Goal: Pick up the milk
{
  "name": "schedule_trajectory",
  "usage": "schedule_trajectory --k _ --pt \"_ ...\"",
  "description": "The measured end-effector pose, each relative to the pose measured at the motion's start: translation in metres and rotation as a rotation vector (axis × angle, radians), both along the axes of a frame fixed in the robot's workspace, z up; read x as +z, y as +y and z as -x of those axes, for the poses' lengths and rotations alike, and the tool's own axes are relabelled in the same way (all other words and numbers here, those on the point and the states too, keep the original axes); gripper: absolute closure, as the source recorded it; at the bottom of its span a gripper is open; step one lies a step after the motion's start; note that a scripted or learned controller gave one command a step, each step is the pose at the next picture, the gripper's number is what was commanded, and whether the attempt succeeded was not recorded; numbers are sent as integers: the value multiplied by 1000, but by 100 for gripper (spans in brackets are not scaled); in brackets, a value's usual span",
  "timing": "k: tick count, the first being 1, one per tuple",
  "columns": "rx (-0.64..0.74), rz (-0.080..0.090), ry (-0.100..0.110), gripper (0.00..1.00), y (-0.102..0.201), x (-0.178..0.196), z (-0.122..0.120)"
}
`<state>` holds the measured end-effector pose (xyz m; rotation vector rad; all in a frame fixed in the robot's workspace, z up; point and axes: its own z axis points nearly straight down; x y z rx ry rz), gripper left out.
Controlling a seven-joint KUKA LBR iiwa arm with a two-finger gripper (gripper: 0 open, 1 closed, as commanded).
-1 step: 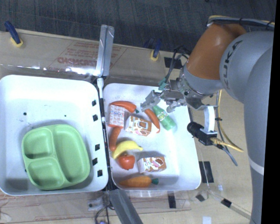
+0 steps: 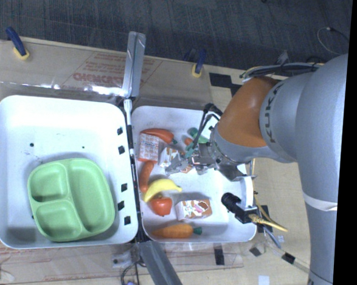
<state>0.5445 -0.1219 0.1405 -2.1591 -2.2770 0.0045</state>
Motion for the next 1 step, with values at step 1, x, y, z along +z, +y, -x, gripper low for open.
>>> schedule_trajectory --k 1 --pt "-13 0 -2 0 -76 -49 -21"
